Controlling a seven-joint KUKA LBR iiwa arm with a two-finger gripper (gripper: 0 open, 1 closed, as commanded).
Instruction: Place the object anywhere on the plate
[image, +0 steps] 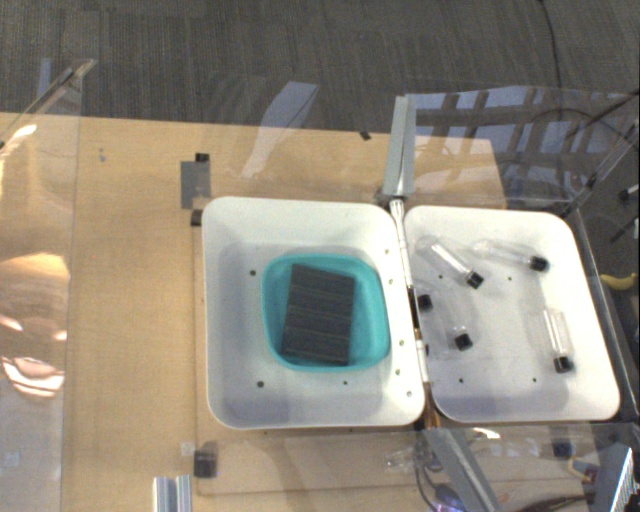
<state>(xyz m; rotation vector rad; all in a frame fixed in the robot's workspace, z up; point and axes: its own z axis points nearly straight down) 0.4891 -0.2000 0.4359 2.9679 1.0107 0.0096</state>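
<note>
A teal plate rests in the left white bin. On the plate lies a dark grey ribbed block, flat and slightly tilted, inside the plate's rim. In the right white bin lie several clear tubes with black caps, such as one near the top left, one at the top right and one by the right wall.
Two small black caps lie loose in the right bin. A metal bar stands behind the seam between the bins. Clear panels edge the wooden bench; a small black block sits below the left bin.
</note>
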